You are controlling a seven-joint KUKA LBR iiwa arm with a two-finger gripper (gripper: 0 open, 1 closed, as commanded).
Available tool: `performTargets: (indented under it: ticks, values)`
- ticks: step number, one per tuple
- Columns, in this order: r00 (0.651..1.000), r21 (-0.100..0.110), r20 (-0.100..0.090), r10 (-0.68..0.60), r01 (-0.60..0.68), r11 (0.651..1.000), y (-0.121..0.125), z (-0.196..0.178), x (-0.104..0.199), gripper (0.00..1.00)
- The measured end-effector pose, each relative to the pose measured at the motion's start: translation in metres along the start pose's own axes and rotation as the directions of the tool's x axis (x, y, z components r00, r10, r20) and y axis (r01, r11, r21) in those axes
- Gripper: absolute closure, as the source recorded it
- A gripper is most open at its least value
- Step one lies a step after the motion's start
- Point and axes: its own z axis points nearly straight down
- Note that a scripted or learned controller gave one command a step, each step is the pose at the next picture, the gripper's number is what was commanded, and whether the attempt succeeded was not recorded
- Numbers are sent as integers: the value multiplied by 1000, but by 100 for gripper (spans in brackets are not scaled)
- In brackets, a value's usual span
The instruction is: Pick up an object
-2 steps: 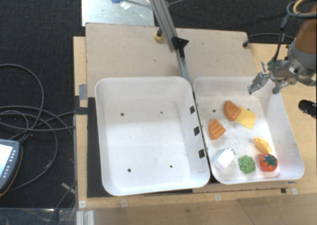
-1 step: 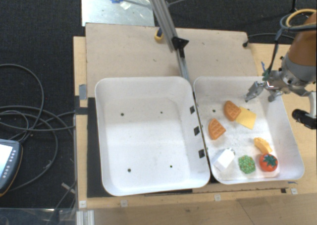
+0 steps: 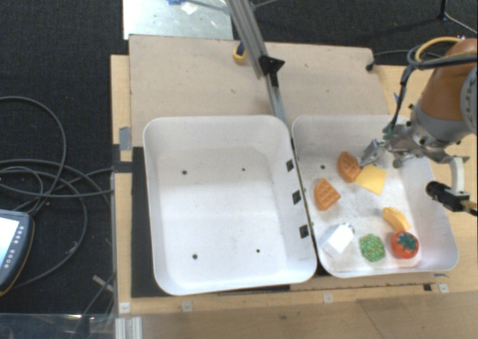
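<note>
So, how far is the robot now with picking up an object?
Nothing looks lifted: all the items lie in the right bin. In hand: the gripper is low beside the orange piece and yellow wedge. Left: a visible grasp and the lift.
</note>
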Motion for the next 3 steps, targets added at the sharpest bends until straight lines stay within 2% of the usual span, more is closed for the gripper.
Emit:
performTargets:
  ticks: [1,2,3]
  values:
    - [1000,-7,2,0,0,1000,2,-14,-1,100]
    - [1000,-11,3,-3,3,1000,12,-64,-3,100]
    - [1000,-8,3,-3,3,1000,14,-94,-4,100]
